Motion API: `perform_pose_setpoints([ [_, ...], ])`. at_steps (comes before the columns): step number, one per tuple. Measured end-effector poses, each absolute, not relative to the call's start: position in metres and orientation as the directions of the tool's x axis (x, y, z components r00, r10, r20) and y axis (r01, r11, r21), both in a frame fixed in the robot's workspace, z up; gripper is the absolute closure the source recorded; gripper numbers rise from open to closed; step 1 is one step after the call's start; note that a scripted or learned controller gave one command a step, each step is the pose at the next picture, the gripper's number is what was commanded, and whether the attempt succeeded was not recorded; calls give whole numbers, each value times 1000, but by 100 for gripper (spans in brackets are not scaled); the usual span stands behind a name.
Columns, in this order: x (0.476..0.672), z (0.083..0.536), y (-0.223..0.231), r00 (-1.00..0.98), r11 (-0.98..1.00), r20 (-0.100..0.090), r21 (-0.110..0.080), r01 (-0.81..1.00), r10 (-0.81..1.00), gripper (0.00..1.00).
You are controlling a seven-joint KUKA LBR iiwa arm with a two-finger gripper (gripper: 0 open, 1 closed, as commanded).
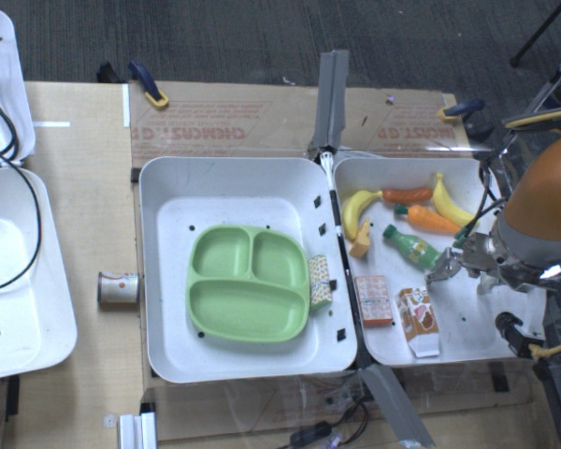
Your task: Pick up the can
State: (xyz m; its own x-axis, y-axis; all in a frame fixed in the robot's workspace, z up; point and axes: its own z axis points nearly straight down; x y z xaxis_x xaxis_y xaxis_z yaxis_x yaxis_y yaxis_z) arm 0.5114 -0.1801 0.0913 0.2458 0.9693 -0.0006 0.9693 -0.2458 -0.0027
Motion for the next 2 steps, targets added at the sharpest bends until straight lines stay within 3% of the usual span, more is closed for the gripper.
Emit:
perform_pose_setpoints([
  [1,533,91,-123,255,-255,-1,-2,967,967,0],
  [2,518,91,-176,324,-324,-2,-2,946,946,0],
])
